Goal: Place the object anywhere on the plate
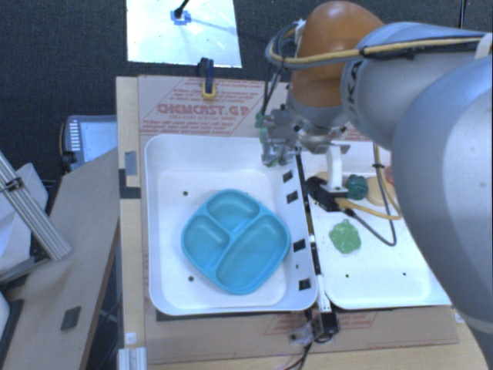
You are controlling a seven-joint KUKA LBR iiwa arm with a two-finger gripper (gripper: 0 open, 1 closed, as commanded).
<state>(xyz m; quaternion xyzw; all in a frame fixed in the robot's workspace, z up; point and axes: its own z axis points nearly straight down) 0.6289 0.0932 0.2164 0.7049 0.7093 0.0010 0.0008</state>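
Note:
A blue plate [235, 241] with three compartments lies in the left bin [173, 176], and nothing rests on it. My gripper [274, 154] hangs over the far right corner of that bin, close to the divider between the bins, above and to the right of the plate. A light green lumpy object [345, 237] lies in the right bin [385, 284], near its left side. A small teal object [357, 185] sits further back in the same bin, partly behind the arm's cable.
The grey arm [431, 106] covers the far and right parts of the right bin. Black clips [296, 222] line the ridge between the bins. A cardboard sheet [200, 106] lies behind the bins.

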